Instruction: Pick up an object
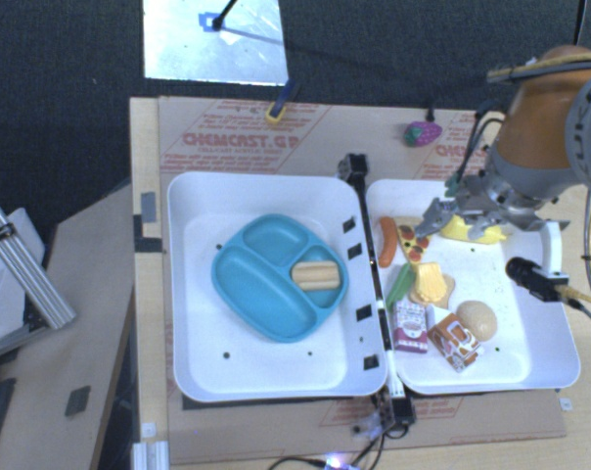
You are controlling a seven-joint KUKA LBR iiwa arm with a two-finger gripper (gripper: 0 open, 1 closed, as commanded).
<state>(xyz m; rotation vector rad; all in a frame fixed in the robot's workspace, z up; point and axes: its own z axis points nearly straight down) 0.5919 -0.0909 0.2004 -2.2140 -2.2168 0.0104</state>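
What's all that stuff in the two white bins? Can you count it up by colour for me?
Blue: 1, tray
Tan: 2, bread roll, bun
Orange-red: 3, sausage, pizza slice, carton
Yellow: 2, cheese, item under the gripper
Green: 1, pod
Pink: 1, packet
Total: 10

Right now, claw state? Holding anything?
Claw: over the right bin, low above a yellow item. Open or shut cannot be told, and no item is seen held.
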